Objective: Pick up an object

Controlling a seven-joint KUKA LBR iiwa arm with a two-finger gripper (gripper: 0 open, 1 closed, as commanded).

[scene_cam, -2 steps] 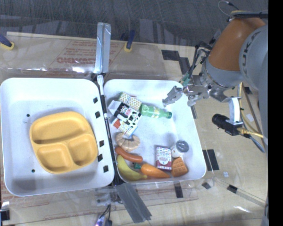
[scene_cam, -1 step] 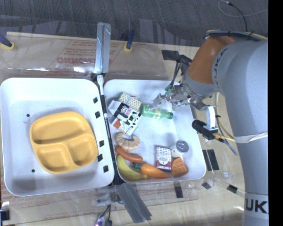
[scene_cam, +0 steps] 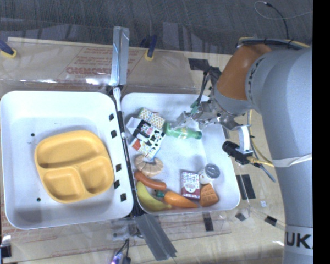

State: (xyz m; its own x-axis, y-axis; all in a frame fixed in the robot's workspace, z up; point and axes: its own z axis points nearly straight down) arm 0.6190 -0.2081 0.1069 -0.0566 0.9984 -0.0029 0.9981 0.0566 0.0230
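Arm: the grey arm [scene_cam: 280,120] comes in from the right, its orange band [scene_cam: 235,73] above the far right corner of the right bin [scene_cam: 225,199]; its lower part is cut off at the picture's edge.
Gripper: the gripper [scene_cam: 193,113] hangs over the far right part of the right bin, just beside a green bottle [scene_cam: 182,131]. The tips blur into cables and metal there, so I cannot tell how far apart they stand or whether they grasp anything.
Green bottle: lies on its side, roughly left to right, in the far half of the right bin; the end toward the gripper is hard to separate from it.
Cartons: a black-and-white patterned carton [scene_cam: 149,136] and a paler checked box [scene_cam: 152,117] are piled at the bin's far left; they overlap, and their edges are hard to follow.
Near pile: a banana [scene_cam: 149,200], a carrot [scene_cam: 180,200], a red sausage shape [scene_cam: 150,181] and a pale lumpy item [scene_cam: 149,165] crowd the near left, touching.
Near right: a small dark red box [scene_cam: 191,184], a round grey lid or can [scene_cam: 212,171] and a brown bread-like piece [scene_cam: 208,196] sit close together; the labels are too small to read.
Left bin: the left bin [scene_cam: 22,106] holds a yellow divided tray [scene_cam: 73,164].
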